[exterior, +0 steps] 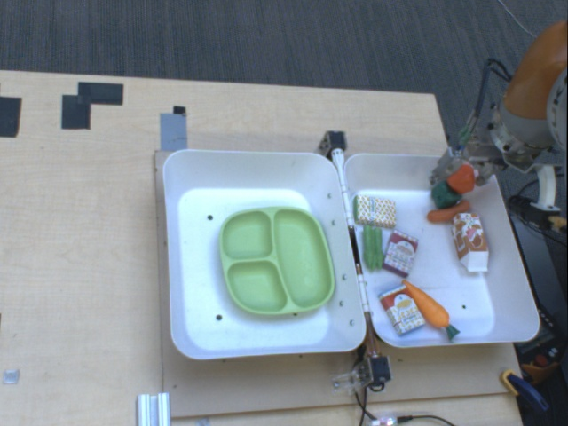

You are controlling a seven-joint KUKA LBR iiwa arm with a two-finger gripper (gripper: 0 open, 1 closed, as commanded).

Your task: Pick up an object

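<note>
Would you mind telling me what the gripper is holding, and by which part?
It cannot be told: the gripper sits right above the toy tomato, but no grip is visible.

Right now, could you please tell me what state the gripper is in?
Gripper: at the far right corner of the right bin, against a red and green toy vegetable; open, closed or holding cannot be told.

two white bins (257, 171), one green divided plate (276, 261), four small cartons (375, 210), two carrots (428, 305), one green pod (372, 248), one orange-and-green toy (456, 182).
</note>
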